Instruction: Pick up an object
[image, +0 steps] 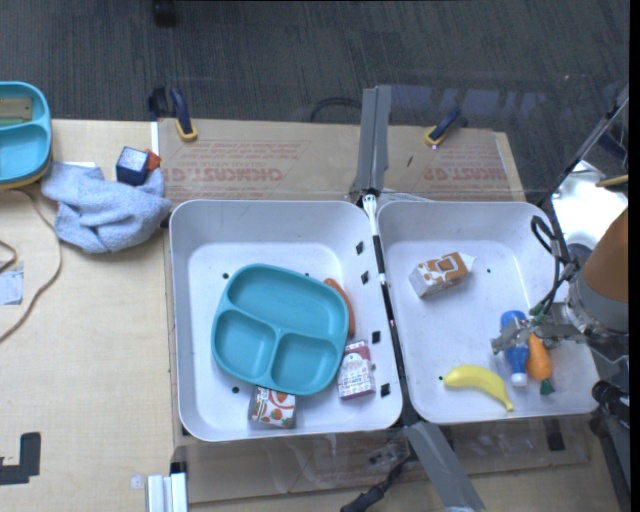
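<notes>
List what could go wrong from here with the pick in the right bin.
1. The gripper is low over a tight cluster: blue bottle, carrot and banana. It may nudge or catch the wrong one.
2. The cluster sits near the right bin wall, so a pushed item could jam against it.

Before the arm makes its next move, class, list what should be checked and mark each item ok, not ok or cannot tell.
1. Gripper is over the right bin: ok.
2. A target lies under it, the blue bottle and carrot: ok.
3. Something is held between the fingers: cannot tell.
4. Banana lies apart from the gripper: ok.
5. Carton lies away from the arm: ok.
6. Target stands alone: not ok, bottle and carrot lie together.
</notes>
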